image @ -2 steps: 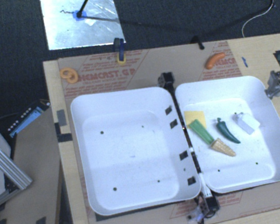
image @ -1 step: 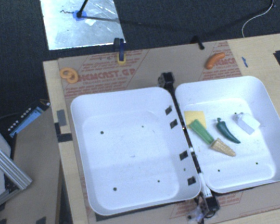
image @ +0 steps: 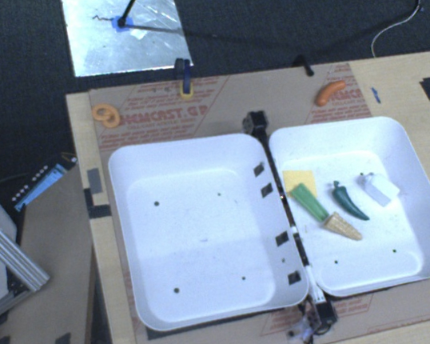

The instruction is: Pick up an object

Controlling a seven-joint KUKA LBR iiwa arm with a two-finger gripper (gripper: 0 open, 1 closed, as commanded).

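A: Where are we? The right bin [image: 422, 175] holds everything: beside its left wall a yellow card [image: 299, 179] and green stick [image: 309, 201], then a pepper [image: 348, 202].

B: Nothing lifted yet. The claw's state? Cannot tell.

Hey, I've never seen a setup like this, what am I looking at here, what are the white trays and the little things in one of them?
This is one camera fixed above a workbench, looking down at a slant. Two shallow white bins sit side by side: the left bin and the right bin. A robot arm is meant to pick objects from them. In the right bin lie a yellow square, a green stick, a tan cone, a dark green pepper-like toy and a small white piece. On the cardboard behind the bins sit an orange ring and an orange sausage shape. Nothing is being held.
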